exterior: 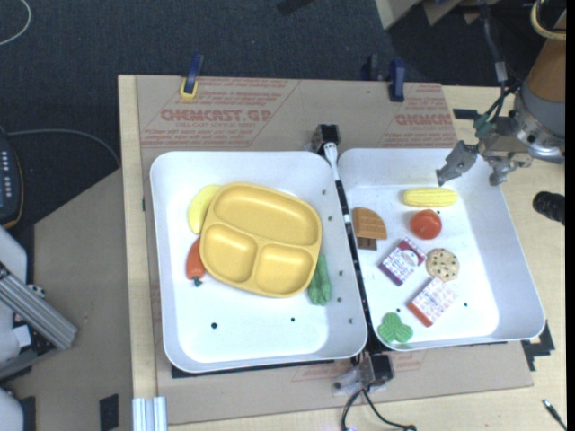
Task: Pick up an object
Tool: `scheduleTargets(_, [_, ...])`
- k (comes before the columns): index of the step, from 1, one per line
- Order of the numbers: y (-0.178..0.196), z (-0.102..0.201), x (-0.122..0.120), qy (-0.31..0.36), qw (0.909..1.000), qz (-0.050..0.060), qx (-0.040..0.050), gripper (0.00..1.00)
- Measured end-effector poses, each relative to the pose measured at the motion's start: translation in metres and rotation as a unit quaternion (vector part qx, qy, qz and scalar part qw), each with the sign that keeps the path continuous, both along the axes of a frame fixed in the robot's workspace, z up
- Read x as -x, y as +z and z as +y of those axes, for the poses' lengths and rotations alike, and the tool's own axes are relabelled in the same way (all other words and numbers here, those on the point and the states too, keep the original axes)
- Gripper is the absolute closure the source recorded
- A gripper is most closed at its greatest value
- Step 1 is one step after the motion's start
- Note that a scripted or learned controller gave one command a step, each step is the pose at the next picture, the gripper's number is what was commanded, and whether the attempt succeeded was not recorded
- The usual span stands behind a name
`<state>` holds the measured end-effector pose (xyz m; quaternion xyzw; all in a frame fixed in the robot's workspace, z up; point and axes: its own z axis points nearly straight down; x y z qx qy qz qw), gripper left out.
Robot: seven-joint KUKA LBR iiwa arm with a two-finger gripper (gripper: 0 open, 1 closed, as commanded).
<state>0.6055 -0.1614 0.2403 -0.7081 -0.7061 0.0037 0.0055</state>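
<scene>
Red print reading "CHEMCAST GP" runs across the brown board [269, 106] behind two white bins. In the right bin [503, 268] lies a corn cob [429, 197], its long axis running left to right, near the back. The gripper [476, 167] hovers just above and right of it, fingers spread apart, holding nothing. A tomato [426, 224] sits just in front of the corn. Two red-and-white packets [402, 262] carry print too small to read. The left bin [171, 241] holds a yellow tray [260, 239].
</scene>
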Motion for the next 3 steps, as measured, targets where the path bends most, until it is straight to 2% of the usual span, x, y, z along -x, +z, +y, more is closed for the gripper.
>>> scheduleTargets(1, [0.008, 0.000, -0.003, 0.002, 1.0000, -0.007, 0.0013, 0.00])
scheduleTargets(3, [-0.094, -0.003, -0.017, 0.001, 1.0000, -0.004, 0.0007, 0.00])
